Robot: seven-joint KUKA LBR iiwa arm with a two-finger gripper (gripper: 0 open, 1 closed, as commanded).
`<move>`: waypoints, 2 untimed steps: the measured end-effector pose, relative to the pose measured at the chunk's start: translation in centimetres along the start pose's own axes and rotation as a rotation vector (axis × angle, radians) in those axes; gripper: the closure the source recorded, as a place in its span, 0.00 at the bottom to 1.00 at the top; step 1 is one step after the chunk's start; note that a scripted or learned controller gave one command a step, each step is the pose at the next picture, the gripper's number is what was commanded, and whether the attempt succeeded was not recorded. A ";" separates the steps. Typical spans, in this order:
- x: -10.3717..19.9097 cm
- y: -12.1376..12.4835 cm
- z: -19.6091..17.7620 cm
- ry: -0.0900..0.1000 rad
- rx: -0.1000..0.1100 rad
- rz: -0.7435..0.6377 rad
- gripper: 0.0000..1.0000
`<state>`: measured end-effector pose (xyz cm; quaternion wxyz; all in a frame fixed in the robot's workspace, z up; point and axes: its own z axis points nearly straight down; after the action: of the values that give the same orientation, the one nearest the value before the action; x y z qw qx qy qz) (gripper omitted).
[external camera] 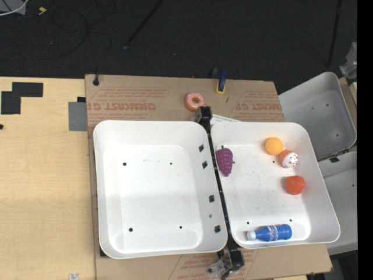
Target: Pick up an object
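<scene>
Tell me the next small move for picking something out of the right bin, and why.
Probably bring the end effector over the right bin and descend on the red-orange ball. It lies apart from the orange ball and the white-and-orange ball, which nearly touch, while the purple grape bunch hugs the divider wall and the blue bottle lies near the front wall.

Two white bins; one purple grape bunch, one orange ball, one white spotted ball, one red-orange ball, one blue bottle, one pink doughnut.
</scene>
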<state>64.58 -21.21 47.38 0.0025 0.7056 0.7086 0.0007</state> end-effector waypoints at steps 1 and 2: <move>0.0 -0.1 -6.2 0.001 0.000 -0.001 1.00; -0.1 -2.9 5.0 0.006 0.019 0.006 1.00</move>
<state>61.71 -21.37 42.41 -0.0065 0.7079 0.7063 -0.0039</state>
